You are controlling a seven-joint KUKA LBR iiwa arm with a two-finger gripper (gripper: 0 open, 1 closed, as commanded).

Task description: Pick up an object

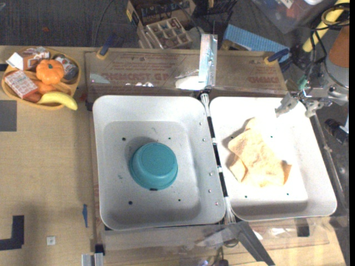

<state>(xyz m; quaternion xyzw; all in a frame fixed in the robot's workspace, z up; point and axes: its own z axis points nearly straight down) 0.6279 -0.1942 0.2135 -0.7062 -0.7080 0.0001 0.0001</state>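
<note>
A teal bowl lies upside down in the middle of the left bin. In the right bin a crumpled tan and orange cloth is spread across the centre. My gripper hangs over the far right corner of the right bin, up and to the right of the cloth and apart from it. Its two fingers stand open with nothing between them.
A basket of toy fruit with a banana and a small pumpkin sits at the far left of the bench. A cardboard wall runs behind both bins. Crates and cables crowd the floor beyond it.
</note>
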